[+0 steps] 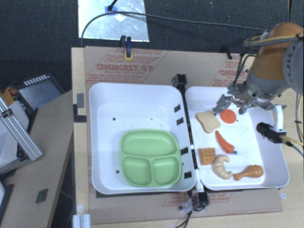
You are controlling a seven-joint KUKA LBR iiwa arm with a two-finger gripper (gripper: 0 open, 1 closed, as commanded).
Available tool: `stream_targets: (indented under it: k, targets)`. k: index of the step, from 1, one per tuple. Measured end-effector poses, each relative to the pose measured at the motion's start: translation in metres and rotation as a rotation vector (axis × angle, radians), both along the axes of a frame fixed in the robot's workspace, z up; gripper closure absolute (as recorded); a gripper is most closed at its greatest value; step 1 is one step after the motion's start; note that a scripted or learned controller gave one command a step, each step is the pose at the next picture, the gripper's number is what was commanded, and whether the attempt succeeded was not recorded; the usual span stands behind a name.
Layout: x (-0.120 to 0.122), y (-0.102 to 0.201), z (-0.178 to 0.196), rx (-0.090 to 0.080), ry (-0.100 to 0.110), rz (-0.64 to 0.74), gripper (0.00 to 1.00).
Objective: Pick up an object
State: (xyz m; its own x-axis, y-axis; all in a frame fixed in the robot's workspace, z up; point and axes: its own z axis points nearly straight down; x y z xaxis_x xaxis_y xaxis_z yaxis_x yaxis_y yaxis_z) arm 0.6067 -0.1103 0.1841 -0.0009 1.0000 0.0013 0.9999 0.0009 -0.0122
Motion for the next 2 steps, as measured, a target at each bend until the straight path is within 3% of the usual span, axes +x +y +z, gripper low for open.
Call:
stream_targets:
  k: [1,2]
  targets:
    - [0.003,0.000,0.008,-0.002,-0.014,0.002,0.00]
    - [0.000,0.008,-0.038,-0.001,-0.010,0.002,0.00]
